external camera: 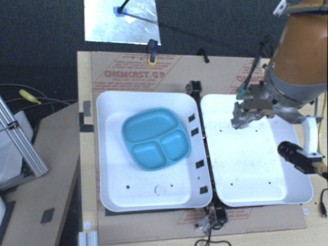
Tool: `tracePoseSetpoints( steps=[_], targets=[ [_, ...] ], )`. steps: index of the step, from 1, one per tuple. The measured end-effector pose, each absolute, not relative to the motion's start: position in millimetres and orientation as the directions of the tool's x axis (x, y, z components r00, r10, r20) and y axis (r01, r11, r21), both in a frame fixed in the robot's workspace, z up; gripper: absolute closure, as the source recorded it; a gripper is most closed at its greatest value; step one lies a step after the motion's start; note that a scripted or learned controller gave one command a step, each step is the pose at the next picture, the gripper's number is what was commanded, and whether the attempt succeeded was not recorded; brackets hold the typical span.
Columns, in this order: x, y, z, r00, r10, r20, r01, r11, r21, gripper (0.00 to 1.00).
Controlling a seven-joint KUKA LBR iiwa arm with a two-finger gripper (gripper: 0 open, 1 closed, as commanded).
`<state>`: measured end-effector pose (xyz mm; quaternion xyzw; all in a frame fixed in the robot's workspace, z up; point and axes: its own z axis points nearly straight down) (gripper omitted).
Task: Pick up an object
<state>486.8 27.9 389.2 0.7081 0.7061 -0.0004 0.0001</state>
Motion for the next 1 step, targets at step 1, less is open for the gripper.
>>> tracePoseSetpoints(
  steps=[1],
  targets=[
    [486.8,62.0,397.9,-0.005,1.0,0.001,1.0,0.005,0.003,1.0]
  ],
)
